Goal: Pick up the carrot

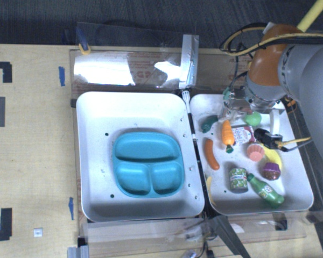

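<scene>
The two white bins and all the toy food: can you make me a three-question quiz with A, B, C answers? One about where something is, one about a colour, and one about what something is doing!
1. Where is the carrot?
A. In the right bin
B. On the blue tray
C. On the wooden bench

2. What colour is the bottle?
A. Red
B. Green
C. Yellow

3. How is the divided tray placed?
A. Leaning on the bench
B. Hanging from the pincer
C. Lying flat in the left bin

Answers: 1 A, the carrot sits among the toy food in the right bin. 2 B, the bottle near the front is green. 3 C, the tray rests flat inside the left bin.
</scene>
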